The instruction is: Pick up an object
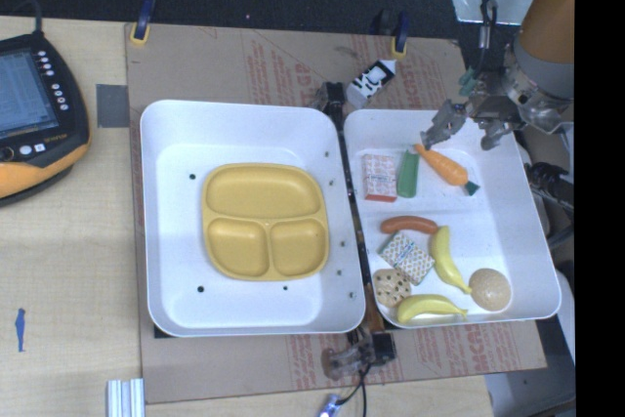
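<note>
**Two bins on a bench, gripper above the far end of the right bin**

Cardboard sheeting covers the wooden bench, held at its far edge by two clamps, and bears two shallow white bins side by side. A handheld control pad with a lit screen and an orange rim lies on the bare wood at the left.

Left bin: holds a yellow divided plate with three compartments, lying flat near the bin's middle.

Right bin: holds a cluster of toy foods. At the far end lie a carrot set at a slant, a green bar just beside it, and a small red-and-white packet to the left of the bar. Nearer the camera lie a sausage, a patterned square packet, a banana curving along the packet's right side, a cookie, a second banana at the near wall, and a round tan bun to its right.

Gripper: hangs from the grey arm with its orange band, entering from the right, above the far end of the right bin. Its two fingers are spread apart with nothing between them. The carrot lies on the bin floor just below and between the fingertips; whether either finger touches it cannot be told.
</note>
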Available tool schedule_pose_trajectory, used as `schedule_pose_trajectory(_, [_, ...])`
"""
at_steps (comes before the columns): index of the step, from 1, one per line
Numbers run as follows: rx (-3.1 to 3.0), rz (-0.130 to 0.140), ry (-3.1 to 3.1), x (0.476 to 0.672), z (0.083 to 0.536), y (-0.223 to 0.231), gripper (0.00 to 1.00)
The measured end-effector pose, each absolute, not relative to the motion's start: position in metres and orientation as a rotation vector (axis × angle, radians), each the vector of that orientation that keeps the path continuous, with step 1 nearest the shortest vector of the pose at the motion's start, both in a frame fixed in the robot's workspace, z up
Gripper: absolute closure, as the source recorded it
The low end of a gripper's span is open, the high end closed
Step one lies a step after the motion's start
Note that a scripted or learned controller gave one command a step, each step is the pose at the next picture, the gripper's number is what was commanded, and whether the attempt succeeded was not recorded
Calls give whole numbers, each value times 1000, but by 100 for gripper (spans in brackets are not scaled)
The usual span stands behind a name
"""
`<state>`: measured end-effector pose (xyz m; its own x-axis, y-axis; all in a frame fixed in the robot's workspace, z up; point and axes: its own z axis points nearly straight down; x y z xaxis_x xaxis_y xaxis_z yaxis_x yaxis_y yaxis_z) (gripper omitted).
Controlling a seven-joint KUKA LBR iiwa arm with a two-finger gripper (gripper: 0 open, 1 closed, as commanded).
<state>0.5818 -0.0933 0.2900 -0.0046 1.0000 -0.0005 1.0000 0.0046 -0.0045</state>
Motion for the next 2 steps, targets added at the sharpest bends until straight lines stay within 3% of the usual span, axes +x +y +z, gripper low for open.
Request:
schedule_pose_trajectory(1, [-2212,15,-2220,638,135,-132,0])
schedule_pose_trajectory(2, [-2218,3,-2230,651,108,-140,0])
